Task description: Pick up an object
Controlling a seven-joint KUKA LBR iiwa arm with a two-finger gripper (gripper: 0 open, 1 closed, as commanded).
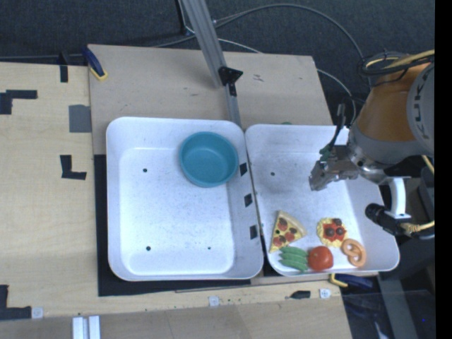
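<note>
In the camera view, the gripper [321, 179] is seen above the right bin [282, 147], apart from the toy foods; whether it is spread cannot be told. The pizza slice [286, 230], tomato [320, 258] and pretzel [352, 251] are crowded together, so a neighbour could be nudged or a flat piece missed.
</note>
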